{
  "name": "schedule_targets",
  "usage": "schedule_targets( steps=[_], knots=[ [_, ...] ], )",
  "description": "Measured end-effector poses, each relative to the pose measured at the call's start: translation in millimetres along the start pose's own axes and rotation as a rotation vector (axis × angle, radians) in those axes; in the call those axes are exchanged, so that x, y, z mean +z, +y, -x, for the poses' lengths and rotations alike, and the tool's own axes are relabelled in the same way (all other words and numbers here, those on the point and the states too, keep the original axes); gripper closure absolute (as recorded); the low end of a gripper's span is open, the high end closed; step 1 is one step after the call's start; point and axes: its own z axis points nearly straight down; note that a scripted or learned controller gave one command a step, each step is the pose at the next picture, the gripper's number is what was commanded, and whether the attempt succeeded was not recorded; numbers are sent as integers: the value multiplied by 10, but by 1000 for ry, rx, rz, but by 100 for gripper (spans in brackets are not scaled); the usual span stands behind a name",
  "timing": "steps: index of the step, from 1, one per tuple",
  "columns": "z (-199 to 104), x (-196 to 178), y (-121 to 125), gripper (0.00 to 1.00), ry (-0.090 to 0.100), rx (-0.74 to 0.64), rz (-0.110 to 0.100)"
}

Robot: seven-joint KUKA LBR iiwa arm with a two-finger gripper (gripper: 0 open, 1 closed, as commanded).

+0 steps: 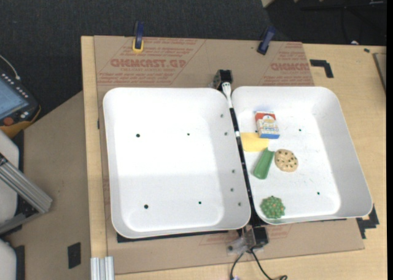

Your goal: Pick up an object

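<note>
Pick candidates all sit in the right bin (pixel 344 150), bunched toward its 9 o'clock side: small carton (pixel 266 124) with red top at about 11 o'clock of the group, yellow block (pixel 252 142) just below it and touching or nearly touching the divider wall, green cylinder (pixel 263 164) tilted below that, its top end against the yellow block, round cookie (pixel 285 160) just beside the cylinder at 3 o'clock, and a bumpy green broccoli-like piece (pixel 272 207) alone near the bin's 6 o'clock rim. Left bin (pixel 123 150) carries nothing but small dark dots. Claw state: cannot tell from this frame. Risks, as a judgement: carton, block, cylinder and cookie are packed close, so a descent on one could straddle or nudge a neighbour and yield a double or a miss; the yellow block hugs the wall, leaving little finger room on that side; the cookie is flat and may slip out; the cylinder may roll. The broccoli piece looks like the safest target, though the rim sits near. Both bins rest on a cardboard-covered surface (pixel 184 58) with clamps (pixel 138 37) at 12 o'clock.
</note>
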Motion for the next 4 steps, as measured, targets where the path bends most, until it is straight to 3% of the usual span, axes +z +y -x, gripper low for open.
schedule_targets(
  steps=[1, 2, 3, 4],
  knots=[
    [32, -98, 26, 100, -5, 4, 4],
    [-694, 1129, -189, 100, 3, -2, -15],
    [-1281, 2010, -181, 100, 1, -1, -11],
    [-1882, 1862, -168, 100, -1, -2, 2]
  ],
)
